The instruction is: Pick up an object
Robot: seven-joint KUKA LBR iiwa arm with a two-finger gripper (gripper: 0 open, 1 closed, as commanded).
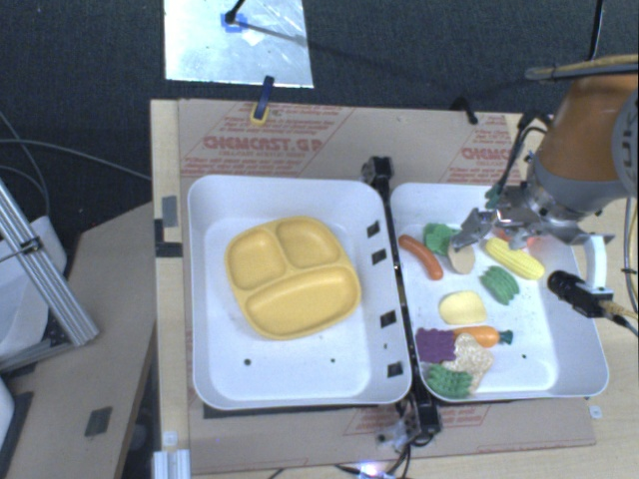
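White plastic, two shallow bins side by side on bench w/ brown printed board (300, 133) underneath. Left bin (215, 357): holds yellow divided plate (292, 275), three compartments, lying roughly centre, slightly rotated. Right bin (574, 362): holds toy food, approx. ten pcs. Orange-red sausage (421, 255) near divider, angled. Green leafy pc (437, 237) just right of sausage's upper end. Tan round pc (461, 259) below that, touching or nearly touching gripper tips. Yellow corn cob (514, 259) lying at a slant, just right of tan pc. Green ridged pc (499, 283) just below corn. Pale yellow lemon-like pc (462, 307) mid-bin. Carrot (483, 335) w/ green end just beneath lemon. Purple grapes (434, 344), beige lumpy pc (471, 355), green lumpy pc (449, 380) clustered at near-left corner of bin, touching each other.

Grey arm w/ orange band (589, 118) reaching in from right, low over far part of right bin. Gripper (477, 236) down among green leafy pc, tan pc and corn; metal fingers (469, 233) seen spread apart, nothing visibly clamped btwn them. Black cylindrical part (571, 291) at bin's right side, near rim.

Beyond bins: shiny foil sheet (238, 26) on dark floor, small blue-yellow clamp (263, 101) at board's far edge. Alu frame (45, 277) at left edge.
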